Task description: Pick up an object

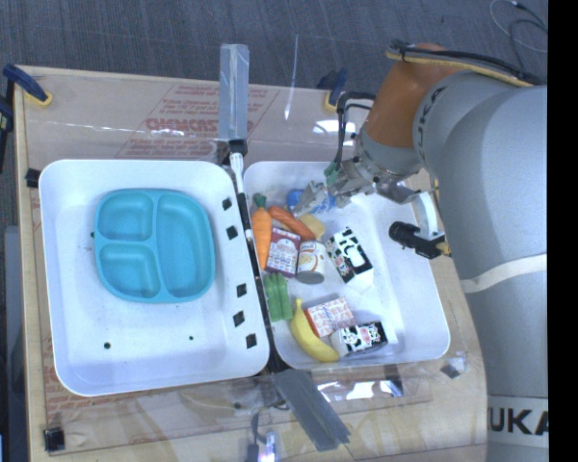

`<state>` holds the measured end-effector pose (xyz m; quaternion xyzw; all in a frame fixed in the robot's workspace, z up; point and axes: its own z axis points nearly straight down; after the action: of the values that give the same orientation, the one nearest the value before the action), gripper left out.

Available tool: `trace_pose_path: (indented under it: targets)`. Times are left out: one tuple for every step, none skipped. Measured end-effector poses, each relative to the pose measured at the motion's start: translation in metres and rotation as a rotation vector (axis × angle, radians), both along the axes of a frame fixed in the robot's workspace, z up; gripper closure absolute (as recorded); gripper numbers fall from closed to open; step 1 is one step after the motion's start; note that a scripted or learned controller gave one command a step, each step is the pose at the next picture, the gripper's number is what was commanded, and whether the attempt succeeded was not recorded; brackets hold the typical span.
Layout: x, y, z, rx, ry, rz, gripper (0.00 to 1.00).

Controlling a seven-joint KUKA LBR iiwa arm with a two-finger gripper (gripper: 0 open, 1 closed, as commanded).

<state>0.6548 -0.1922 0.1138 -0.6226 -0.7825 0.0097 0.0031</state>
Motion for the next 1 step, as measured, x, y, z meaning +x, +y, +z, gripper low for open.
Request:
trace_pose_path:
  targets:
    - [-0.0454,-0.0092,-0.0160,0.012,-0.025,0.069,0.00]
